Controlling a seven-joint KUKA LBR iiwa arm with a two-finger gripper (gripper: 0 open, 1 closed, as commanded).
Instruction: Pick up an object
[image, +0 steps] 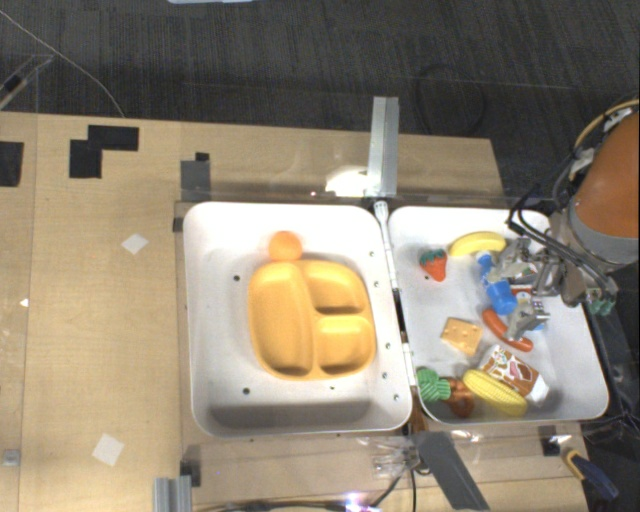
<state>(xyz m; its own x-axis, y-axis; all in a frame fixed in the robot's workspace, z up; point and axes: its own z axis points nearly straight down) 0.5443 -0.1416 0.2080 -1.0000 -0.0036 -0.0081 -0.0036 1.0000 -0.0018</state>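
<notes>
Seen from above at a slant: two shallow white bins sit side by side on a wooden bench. The left bin (210, 330) holds a yellow divided tray (308, 318) with a small orange ball (285, 244) touching its far edge.

The right bin (580, 385) holds a scatter of toy food. A banana (477, 242) lies near the far wall, with a strawberry (433, 263) just beside it. A blue piece (498, 292) sits mid-bin, a cracker (461, 335) nearer the front, and a red sausage (507, 331) between cracker and arm. Along the front wall are a green piece (434, 385), a corn cob (494, 392) and a printed packet (514, 370) — its print is too small to read. No other writing can be made out.

The arm comes in from the right, its gripper (528, 295) low over the right bin. Whether it is spread wide or closed cannot be told — the metal parts blur together, and nothing can be seen held in it.

The closest candidates are the blue piece, immediately left of the gripper, and the sausage, just in front of it. The sausage's long axis runs diagonally, from far-left to near-right. Picking either up likely needs only a short shift and a descent.
</notes>
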